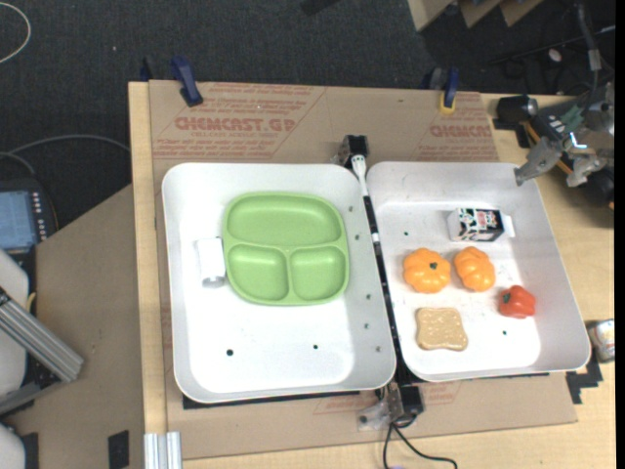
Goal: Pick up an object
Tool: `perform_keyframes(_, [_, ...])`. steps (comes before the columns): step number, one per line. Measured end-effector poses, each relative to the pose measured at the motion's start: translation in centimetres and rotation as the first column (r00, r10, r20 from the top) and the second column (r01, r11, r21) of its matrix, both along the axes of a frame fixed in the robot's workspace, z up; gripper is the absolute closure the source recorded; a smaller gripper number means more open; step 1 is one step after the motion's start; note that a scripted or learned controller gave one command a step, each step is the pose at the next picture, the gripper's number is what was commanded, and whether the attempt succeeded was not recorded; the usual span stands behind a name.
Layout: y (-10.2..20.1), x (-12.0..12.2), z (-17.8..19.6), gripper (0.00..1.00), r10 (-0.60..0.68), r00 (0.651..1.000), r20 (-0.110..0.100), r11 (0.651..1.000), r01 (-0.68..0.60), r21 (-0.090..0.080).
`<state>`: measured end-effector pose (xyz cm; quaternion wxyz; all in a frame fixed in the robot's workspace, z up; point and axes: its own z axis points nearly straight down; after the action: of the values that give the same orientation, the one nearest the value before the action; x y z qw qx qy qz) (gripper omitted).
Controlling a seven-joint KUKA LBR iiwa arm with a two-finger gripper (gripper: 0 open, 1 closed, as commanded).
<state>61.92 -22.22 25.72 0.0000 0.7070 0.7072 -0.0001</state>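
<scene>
Nothing picked yet; my choices lie in the right bin.

Left bin (186,262): a green three-part plastic tray (286,248). Right bin (557,291): two orange toy pumpkins (427,270), a tan toast slice (441,328), a milk carton (479,224). The left pumpkin looks light, stiff and smooth; I'd pinch across its middle. My hand (571,149) hovers far right, spread unclear.

One fixed camera is looking down at a slant from above the bench (293,115), taking in both bins, the left bin (186,291) and the right bin (547,262), from moderately far, with dark floor showing beyond.
</scene>
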Motion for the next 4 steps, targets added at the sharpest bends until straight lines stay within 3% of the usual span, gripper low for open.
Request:
perform_keyframes(1, [5.2, -4.6, 14.5, 0.00, 0.006, 1.000, 0.017, 1.000, -0.006, -0.003])
perform_keyframes(2, [12.9, -9.5, 16.4, 0.00, 0.008, 1.000, 0.001, 1.000, -0.008, 0.003])
perform_keyframes(3, [17.4, -14.0, 9.5, 0.00, 0.004, 1.000, -0.009, 1.000, -0.004, 0.003])
perform_keyframes(4, [4.1, -11.1, 10.0, 0.00, -0.012, 1.000, 0.005, 1.000, 0.012, -0.007])
